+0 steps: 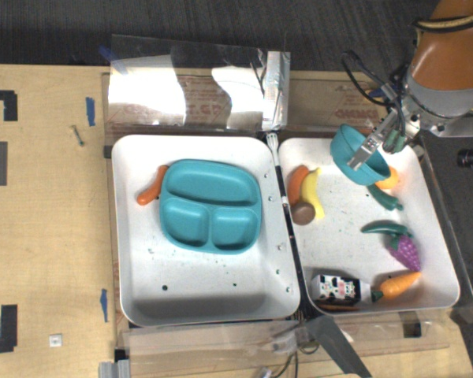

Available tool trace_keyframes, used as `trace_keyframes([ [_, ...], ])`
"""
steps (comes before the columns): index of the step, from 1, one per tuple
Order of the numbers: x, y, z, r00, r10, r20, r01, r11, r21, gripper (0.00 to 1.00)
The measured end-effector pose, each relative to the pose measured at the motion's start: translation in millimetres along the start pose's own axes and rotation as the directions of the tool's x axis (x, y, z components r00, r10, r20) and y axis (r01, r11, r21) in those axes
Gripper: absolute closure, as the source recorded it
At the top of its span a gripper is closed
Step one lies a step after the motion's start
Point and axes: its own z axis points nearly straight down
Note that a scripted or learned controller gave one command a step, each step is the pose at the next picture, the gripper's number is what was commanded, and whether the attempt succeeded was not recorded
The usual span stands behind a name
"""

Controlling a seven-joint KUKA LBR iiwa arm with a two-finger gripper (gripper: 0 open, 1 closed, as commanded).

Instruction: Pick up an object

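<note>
My gripper [376, 147] reaches in from the upper right, over the far part of the right bin [437, 235]. Its metal fingers are shut on the rim of a teal bowl [351, 160], which hangs tilted with its opening facing the arm. Below the bowl, partly hidden by it, lie a yellow-orange piece [389, 182] and a green piece [387, 200].
The right bin also holds a banana [312, 193], an orange item [298, 180], a brown piece [302, 214], purple grapes [406, 250], a carrot [398, 283] and a black-and-white bottle [337, 288]. In the left bin [134, 274] are a teal divided plate [211, 205] and an orange sausage [150, 187].
</note>
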Motion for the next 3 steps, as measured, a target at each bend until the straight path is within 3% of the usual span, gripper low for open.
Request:
trace_keyframes([
  [1, 0.5, 1.6, -1.4, 1.0, -0.003, 0.002, 0.003, 1.0, -0.002, 0.0],
  [2, -19.5, -50.6, 116.5, 0.998, -0.07, -0.006, 0.07, 0.998, 0.004, 0.0],
  [3, -52.5, -125.9, 160.4, 0.998, -0.055, 0.0, 0.055, 0.998, 0.001, 0.0],
])
